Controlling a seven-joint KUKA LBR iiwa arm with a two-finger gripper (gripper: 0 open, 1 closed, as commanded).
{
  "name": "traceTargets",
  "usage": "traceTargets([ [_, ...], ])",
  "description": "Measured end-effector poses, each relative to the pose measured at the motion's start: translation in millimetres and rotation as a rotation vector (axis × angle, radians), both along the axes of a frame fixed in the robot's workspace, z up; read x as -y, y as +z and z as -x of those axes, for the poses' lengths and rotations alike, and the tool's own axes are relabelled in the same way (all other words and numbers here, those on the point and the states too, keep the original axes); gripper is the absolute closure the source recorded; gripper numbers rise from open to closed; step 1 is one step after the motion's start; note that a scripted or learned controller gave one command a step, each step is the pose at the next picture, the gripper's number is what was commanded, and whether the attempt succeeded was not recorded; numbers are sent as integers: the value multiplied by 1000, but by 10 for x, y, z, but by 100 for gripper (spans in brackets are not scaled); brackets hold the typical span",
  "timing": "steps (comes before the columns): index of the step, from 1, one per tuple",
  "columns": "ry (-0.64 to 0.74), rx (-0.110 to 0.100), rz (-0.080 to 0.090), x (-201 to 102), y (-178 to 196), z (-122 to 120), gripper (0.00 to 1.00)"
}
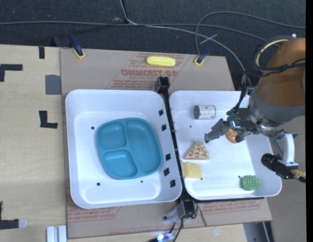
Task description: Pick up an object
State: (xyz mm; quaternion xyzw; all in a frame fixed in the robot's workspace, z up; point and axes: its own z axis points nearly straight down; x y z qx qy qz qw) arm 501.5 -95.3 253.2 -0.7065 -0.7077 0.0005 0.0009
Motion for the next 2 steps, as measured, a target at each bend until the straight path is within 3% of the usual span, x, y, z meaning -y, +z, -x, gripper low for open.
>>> traceTargets([
  [2,-2,-4,0,135,-959,42,0],
])
